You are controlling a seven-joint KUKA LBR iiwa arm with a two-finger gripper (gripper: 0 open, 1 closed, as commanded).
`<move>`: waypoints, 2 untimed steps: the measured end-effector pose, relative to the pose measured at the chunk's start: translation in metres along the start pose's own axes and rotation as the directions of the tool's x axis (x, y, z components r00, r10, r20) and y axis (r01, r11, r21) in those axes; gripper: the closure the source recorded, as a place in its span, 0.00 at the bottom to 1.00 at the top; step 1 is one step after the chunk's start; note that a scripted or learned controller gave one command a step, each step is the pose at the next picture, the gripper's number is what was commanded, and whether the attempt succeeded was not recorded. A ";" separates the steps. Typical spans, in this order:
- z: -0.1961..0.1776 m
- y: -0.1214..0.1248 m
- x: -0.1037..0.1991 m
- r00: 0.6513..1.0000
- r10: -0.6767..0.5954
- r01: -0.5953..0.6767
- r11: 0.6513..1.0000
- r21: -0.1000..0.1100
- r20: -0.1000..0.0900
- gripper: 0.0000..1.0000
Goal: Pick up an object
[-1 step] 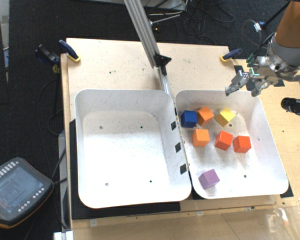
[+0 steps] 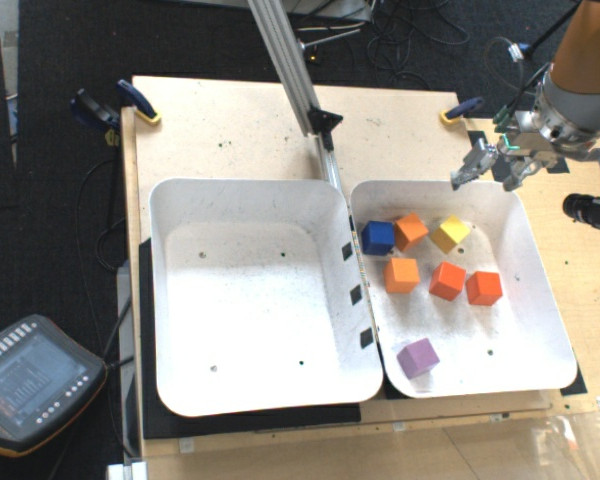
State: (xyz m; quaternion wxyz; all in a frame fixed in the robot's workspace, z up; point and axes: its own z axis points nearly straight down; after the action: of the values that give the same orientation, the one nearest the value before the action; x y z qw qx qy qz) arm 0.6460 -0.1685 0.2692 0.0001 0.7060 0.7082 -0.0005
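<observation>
Starting at the far left, a grey teach pendant [image 2: 30, 383] lies off the bench at the lower corner, and a blue-and-yellow clamp [image 2: 138, 102] grips the board's top left edge. Moving in, the left bin [image 2: 170, 268] sits side by side with the right bin [image 2: 540, 298], and a slanted aluminium pole [image 2: 285, 53] comes down to where the two meet. Now the blocks, all in the right bin: a blue cube [image 2: 378, 236] nearest the divider, an orange cube [image 2: 411, 231] touching it, another orange one [image 2: 401, 274] just below, a purple cube [image 2: 418, 357] alone toward the front, then a yellow cube [image 2: 450, 234], a red-orange cube [image 2: 447, 281] and its neighbour [image 2: 484, 287] just beside it. Over the bin's far right corner hovers the gripper [image 2: 490, 168], fingers spread apart, nothing between them, well apart from every cube.
</observation>
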 end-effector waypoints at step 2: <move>0.111 0.010 0.001 1.000 0.003 -0.003 1.000 0.006 -0.001 0.00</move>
State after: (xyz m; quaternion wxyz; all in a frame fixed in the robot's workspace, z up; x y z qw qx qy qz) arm 0.6559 -0.1679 0.1584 -0.0024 0.7069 0.7073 -0.0020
